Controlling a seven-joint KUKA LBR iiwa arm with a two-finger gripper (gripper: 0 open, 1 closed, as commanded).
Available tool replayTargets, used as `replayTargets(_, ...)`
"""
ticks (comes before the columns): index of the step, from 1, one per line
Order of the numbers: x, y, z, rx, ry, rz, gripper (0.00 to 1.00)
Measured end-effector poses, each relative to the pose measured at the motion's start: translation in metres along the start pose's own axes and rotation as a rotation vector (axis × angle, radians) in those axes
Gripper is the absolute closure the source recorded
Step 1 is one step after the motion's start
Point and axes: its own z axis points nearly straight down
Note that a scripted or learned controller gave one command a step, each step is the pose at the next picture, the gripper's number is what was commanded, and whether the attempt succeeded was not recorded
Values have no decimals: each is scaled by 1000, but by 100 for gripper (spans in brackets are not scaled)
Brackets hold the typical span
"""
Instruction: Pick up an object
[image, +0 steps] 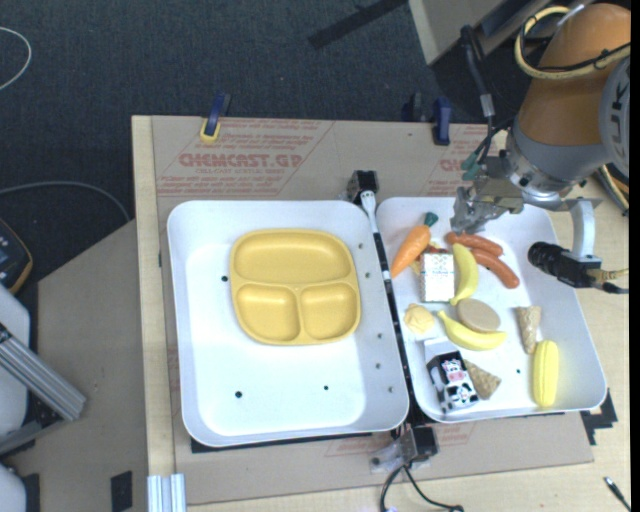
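The camera view shows the gripper (473, 222) low over the far end of the right bin (583, 345), its tip just above the near end of a red sausage (488, 253), and whether it is spread or closed I cannot tell. Around the sausage lie a carrot (410, 249), a white carton (437, 276), two bananas (466, 300), a round tan piece (478, 316), a corn cob (545, 372) and a black-and-white carton (453, 379). The left bin (195, 330) holds a yellow divided tray (295, 284).
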Motion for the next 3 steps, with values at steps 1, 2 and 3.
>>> replayTargets(1, 52, -30, 15, 3, 0, 0, 100)
replayTargets(2, 100, -57, 7, 1, 0, -1, 100)
replayTargets(3, 117, -63, 13, 1, -1, 2, 100)
